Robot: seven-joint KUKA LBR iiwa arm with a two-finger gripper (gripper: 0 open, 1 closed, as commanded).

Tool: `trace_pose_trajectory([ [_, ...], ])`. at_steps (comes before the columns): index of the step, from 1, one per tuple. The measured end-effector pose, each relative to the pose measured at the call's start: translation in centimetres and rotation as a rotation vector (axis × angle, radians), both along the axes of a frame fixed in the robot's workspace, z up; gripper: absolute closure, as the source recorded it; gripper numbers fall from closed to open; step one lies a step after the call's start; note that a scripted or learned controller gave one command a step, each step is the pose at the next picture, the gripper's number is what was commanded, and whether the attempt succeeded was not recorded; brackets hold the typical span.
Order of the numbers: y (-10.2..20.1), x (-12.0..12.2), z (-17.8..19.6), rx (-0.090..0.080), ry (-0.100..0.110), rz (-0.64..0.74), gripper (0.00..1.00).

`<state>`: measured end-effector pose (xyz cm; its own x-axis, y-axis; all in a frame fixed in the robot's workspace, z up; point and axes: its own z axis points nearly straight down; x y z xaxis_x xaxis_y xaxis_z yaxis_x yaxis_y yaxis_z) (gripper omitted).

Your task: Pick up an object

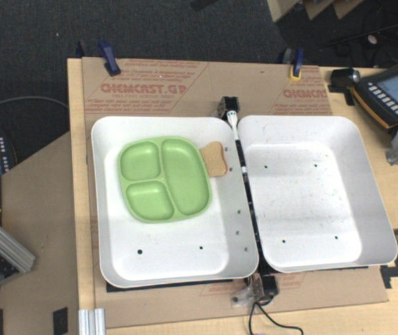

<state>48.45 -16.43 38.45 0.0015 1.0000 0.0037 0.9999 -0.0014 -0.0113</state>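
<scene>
**Lying in the left bin: a green plate and a tan piece beside it**

Resting in the upper half of the left bin (115, 253) is a light green divided plate (164, 179), three compartments in it, one long on its right side and two smaller on its left. Just at the plate's upper right edge sits a small tan object (215, 159), flat and roughly rectangular, something like a slice of bread or a sponge; it touches or very nearly touches the plate's rim, and I cannot tell which. Both lie toward the left centre of the frame.

The right bin (311, 187) sits directly beside the left one, their inner edges meeting along a dark seam running down the middle of the frame. Small dark dots mark the floors of both bins.

Under the bins is a brown cardboard sheet (185, 82) with red printed lettering, held to the bench by a blue clamp (108, 58) at upper left and a yellow and blue clamp (297, 65) at upper right. A dark tablet-like device (391, 96) lies at the far right edge.

As for the arm's fingers, I cannot tell their state from here.
</scene>
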Motion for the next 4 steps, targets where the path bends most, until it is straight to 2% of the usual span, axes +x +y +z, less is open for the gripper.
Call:
trace_pose_trajectory([
  [1, -4.1, 1.0, 2.4, -0.008, -0.017, -0.002, 1.00],
  [2, -0.9, -0.6, -4.5, -0.001, -0.005, 0.003, 1.00],
  [3, -6.3, 3.3, 7.2, -0.014, -0.028, -0.001, 1.00],
  [4, -4.6, -0.7, -0.3, -0.001, -0.004, 0.000, 1.00],
])
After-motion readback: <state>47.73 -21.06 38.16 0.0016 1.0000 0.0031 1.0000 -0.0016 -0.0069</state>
